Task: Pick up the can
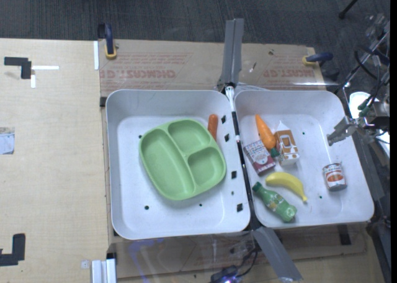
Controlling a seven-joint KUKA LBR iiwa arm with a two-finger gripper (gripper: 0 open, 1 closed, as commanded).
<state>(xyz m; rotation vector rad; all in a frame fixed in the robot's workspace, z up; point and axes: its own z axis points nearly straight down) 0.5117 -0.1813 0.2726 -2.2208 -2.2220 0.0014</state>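
In the right-hand bin [310, 98], a small can [335, 176] with a red-and-white label stands upright near the right wall, apart from the clutter at the bin's centre. There a carrot [265, 131], a small orange-and-white carton [287, 145], a dark red packet [260, 156], a banana [288, 184] and a green bottle [275, 203] lie loosely together, as if dropped in for sorting. The left bin [118, 170] holds a green divided plate [182, 159], with a second small orange item [213, 125], perhaps another carrot, beside its upper rim. The gripper [341, 131] sits at the right bin's upper right edge, above the can and clear of it; whether its tool is spread or pressed together cannot be told from this angle. The can's isolation probably favours a clean descent, since nothing crowds it except the bin wall on its right. The pick appears not yet begun.
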